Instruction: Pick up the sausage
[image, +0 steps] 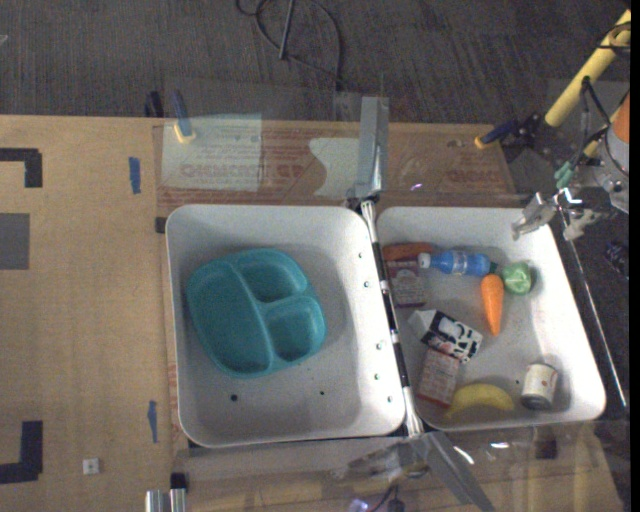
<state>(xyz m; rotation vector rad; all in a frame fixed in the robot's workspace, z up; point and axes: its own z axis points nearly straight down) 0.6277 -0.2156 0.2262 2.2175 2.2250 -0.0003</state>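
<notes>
Gripper hangs over the right bin's far right corner, fingers spread apart, gripping nothing. Sausage lies well left of the fingers at the bin's far left side, touching the blue bottle. Carrot and green ball sit below-left of the fingers. Banana and can lie well below them. Teal divided plate sits in the left bin.

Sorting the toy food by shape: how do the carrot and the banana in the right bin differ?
The carrot is orange and straight; the banana is yellow and curved. The carrot lies lengthwise up the view, beside a green item; the banana lies crosswise near the bin's lower wall, beside a small can. Both rest flat in the right bin.
</notes>
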